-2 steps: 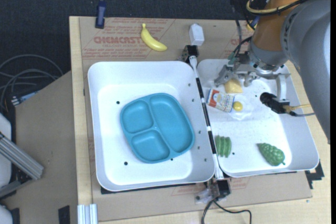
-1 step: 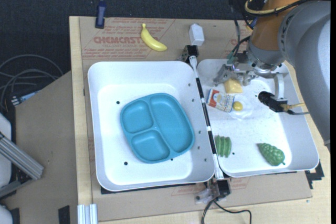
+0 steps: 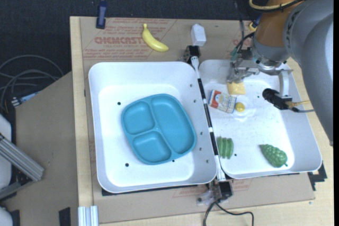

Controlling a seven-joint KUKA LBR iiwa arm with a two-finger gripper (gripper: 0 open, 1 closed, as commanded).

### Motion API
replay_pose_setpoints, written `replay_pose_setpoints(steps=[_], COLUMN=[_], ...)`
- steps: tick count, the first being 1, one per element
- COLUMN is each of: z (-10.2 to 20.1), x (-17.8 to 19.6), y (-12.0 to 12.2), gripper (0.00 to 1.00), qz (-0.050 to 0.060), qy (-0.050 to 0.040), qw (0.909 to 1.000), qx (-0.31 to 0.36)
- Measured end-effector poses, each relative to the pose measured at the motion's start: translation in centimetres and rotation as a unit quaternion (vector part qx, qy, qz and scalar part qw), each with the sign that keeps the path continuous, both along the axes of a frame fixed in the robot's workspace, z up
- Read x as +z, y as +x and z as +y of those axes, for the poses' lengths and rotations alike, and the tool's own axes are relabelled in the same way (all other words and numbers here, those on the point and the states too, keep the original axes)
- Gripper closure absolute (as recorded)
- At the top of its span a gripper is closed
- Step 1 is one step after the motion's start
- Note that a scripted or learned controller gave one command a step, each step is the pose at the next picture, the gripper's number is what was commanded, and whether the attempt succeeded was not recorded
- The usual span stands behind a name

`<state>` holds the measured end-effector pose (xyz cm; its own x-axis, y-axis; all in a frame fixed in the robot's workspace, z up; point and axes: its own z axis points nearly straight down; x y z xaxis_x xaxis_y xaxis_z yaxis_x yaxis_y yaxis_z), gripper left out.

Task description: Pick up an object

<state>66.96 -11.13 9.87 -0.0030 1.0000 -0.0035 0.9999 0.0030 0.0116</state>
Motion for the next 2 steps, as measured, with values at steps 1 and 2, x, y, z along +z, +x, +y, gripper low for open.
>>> replay_pose_setpoints(steps=[1, 2], z=[0.0, 0.0], x=[-0.3, 0.8], y=[-0.2, -0.1], gripper=[0.0, 1.0], qz=[0.003, 0.001], qy=[0.0, -0.0007], qw=[1.0, 1.0], qx=[0.0, 0.0])
